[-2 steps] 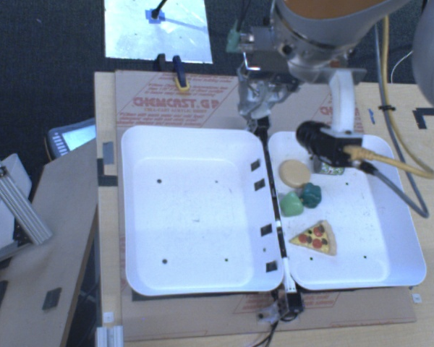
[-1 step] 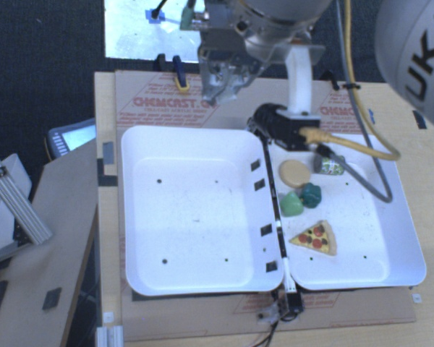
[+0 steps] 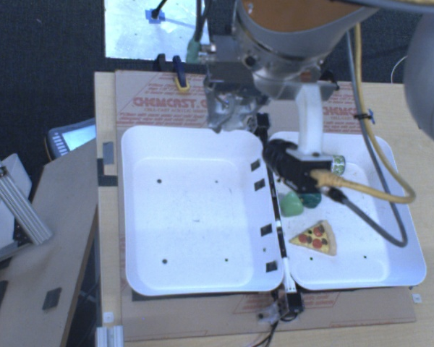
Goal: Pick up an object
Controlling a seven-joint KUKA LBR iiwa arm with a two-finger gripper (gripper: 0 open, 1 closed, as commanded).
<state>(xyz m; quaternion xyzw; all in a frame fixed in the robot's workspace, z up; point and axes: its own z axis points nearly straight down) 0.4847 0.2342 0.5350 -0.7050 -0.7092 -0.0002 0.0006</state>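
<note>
One toy pizza slice [image 3: 315,238] lies nearest, flat in my right bin [image 3: 398,262]. One green thing [image 3: 292,204], maybe a toy vegetable, sits just behind it by the middle wall. My hand [image 3: 231,118] hangs above the two bins' far edge; I cannot tell how it is set. The left bin [image 3: 195,215] is white.

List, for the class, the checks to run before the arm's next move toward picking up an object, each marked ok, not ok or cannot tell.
1. Objects in reach: pizza slice toy and green object lie in the right bin: ok.
2. Pizza slice unobstructed from above: ok.
3. Green object unobstructed: partly under the black fitting and yellow cable: not ok.
4. Pincer state: cannot tell.
5. Anything already held: cannot tell.
</note>
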